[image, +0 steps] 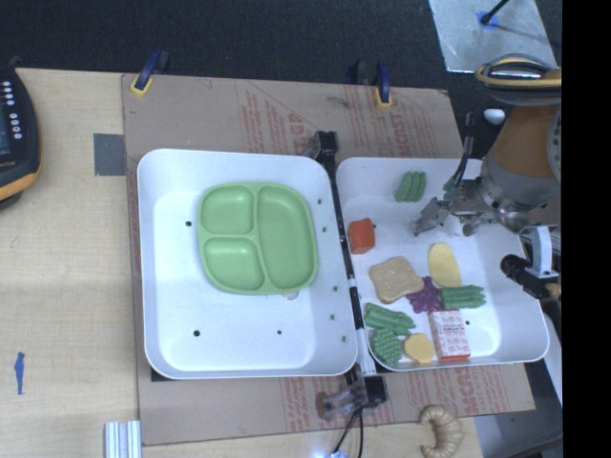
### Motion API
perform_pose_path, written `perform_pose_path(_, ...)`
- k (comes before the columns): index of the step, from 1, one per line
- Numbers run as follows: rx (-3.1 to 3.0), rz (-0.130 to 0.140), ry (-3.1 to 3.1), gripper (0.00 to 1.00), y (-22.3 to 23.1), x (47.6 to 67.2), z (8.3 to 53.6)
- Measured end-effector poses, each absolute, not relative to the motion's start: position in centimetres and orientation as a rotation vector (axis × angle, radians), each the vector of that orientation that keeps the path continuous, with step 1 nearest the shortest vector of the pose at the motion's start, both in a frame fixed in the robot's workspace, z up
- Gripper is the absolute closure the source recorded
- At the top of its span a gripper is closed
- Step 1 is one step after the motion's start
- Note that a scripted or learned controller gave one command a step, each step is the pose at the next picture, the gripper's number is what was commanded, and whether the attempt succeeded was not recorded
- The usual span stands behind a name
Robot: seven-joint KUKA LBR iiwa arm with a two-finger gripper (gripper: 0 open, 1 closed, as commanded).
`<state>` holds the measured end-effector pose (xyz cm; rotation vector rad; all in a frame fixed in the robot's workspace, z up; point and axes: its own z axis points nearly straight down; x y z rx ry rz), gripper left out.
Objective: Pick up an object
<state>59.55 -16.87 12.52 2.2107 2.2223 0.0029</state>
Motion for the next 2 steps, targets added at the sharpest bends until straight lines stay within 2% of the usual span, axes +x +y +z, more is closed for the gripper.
perform_pose_path(1, 2.22, 0.002, 2.223, 0.0, -15.1, 54.7, 20.2)
perform_pose_path(2, 2.22, -0.002, 2.228, 0.0, -13.5, 52.4, 8.8)
